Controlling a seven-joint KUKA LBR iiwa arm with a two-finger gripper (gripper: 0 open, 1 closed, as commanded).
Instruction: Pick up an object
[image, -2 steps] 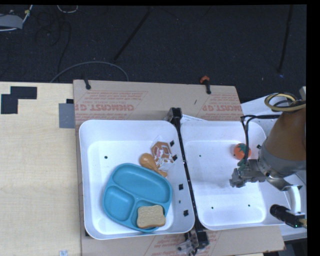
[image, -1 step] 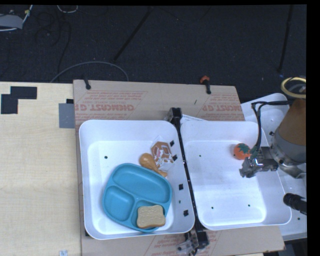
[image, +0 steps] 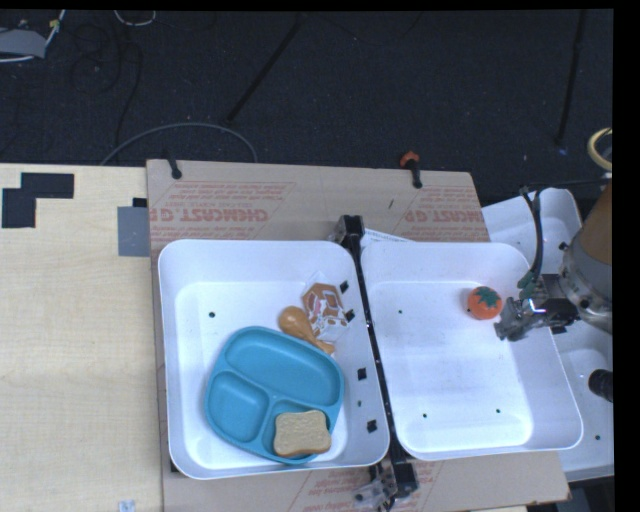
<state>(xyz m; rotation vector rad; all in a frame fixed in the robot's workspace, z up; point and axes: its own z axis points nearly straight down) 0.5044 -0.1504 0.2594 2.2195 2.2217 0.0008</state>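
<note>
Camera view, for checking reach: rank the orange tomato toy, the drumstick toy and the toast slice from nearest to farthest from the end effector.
From the end effector:
1. Orange tomato toy, right bin, just beside it.
2. Drumstick toy, left bin, above the blue tray.
3. Toast slice, on the blue tray, left bin's lower part.

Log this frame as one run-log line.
arm: right edge | gripper: beside orange toy, right bin | grasp: none seen | left bin: blue tray, bread slice
</note>
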